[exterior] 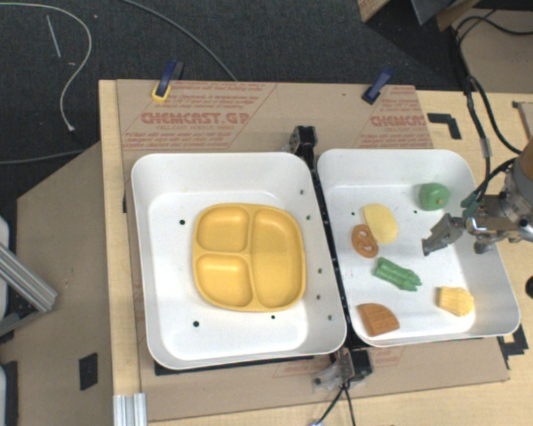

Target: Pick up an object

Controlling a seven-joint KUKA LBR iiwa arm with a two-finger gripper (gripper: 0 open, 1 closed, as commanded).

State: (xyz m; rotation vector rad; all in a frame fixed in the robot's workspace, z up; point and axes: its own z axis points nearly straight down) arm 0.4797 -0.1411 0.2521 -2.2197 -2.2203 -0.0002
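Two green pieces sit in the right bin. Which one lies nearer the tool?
The round green piece at the bin's far side, just up-left of the tool. The long green piece lies farther left, toward the bin's middle.

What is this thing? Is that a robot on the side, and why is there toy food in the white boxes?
Yes, that is a robot arm, reaching in from the right side. The picture comes from one camera fixed above the bench, looking down at a slant. At the arm's end is its gripper, a two-finger claw for picking things up. It hangs over the right white bin and holds nothing. In that bin lie toy foods: a green round piece, a yellow piece, a small pretzel, a long green vegetable, a brown piece and a yellow-orange chunk. The left white bin holds a yellow plate with three sections. The robot's job is to pick up one object.
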